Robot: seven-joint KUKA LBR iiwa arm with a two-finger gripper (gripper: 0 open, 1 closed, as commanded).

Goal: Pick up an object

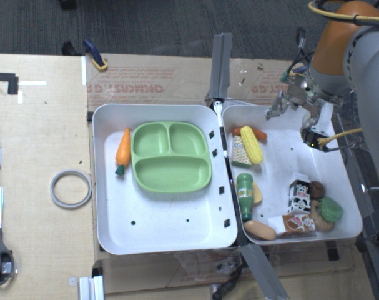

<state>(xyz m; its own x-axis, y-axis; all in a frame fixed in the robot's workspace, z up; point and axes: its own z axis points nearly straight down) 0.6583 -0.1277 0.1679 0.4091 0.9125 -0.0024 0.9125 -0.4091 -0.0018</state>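
Down at the near edge of the right bin (358, 230), the clutter crowds one corner: a tan bread roll (260, 230), a cow-print milk carton (300, 199), a green leafy toy (330, 210), all touching or nearly so, awkward for any clean approach. Just beyond, the green bottle (244, 195) lies along the divider. Further back, the yellow corn (251, 144) rests on a packet, apart from the rest, probably the easiest candidate. In the left bin (105, 186), the green divided tray (172, 157) sits with a carrot (123, 149) beside it. At the far rim, the gripper (283, 105) hovers above the right bin with nothing in it; whether it is spread or closed cannot be told. No pick yet.
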